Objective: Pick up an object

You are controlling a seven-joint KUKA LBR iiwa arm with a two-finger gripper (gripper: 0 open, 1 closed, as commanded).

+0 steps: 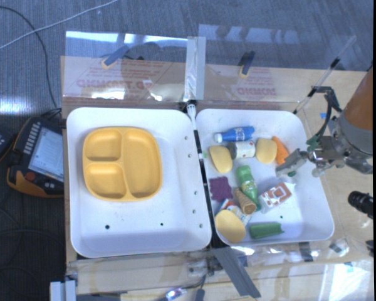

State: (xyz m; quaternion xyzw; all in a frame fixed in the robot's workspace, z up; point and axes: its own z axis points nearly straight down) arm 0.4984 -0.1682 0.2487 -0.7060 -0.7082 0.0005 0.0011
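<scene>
White right bin (313,227) holds the clutter; tool (294,160) is seen at its right rim, grip state cannot be told. Orange carrot (281,149), just beside, is best approached from above, clear of neighbours.

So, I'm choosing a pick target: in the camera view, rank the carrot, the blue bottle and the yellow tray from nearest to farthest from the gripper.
1. Carrot, just left of the gripper.
2. Blue bottle, right bin's far side.
3. Yellow tray, left bin.
</scene>
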